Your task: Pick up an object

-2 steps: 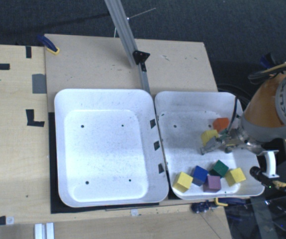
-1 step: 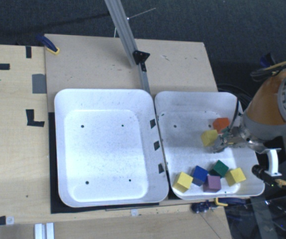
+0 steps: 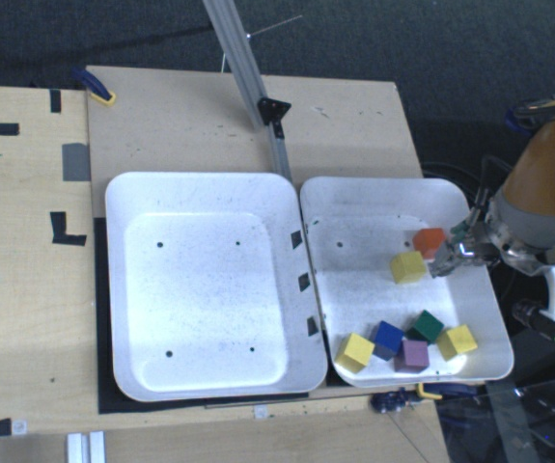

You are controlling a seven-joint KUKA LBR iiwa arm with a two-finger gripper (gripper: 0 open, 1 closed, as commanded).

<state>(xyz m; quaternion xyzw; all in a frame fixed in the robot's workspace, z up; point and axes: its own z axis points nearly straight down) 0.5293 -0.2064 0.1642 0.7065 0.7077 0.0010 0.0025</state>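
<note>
The right bin (image 3: 354, 210) holds several small blocks. An orange block (image 3: 430, 240) and a yellow block (image 3: 407, 267) lie near its right side. Along the front edge sit another yellow block (image 3: 355, 351), a blue one (image 3: 387, 339), a purple one (image 3: 413, 354), a green one (image 3: 428, 326) and a third yellow one (image 3: 458, 340). My gripper (image 3: 454, 250) hangs low at the bin's right rim, just right of the orange block and the upper yellow block. Nothing shows between its tips.
The left bin (image 3: 200, 287) lies beside the right one. A slanted metal pole (image 3: 243, 51) crosses the bench behind the bins. The arm's grey and orange body (image 3: 533, 196) stands over the right rim.
</note>
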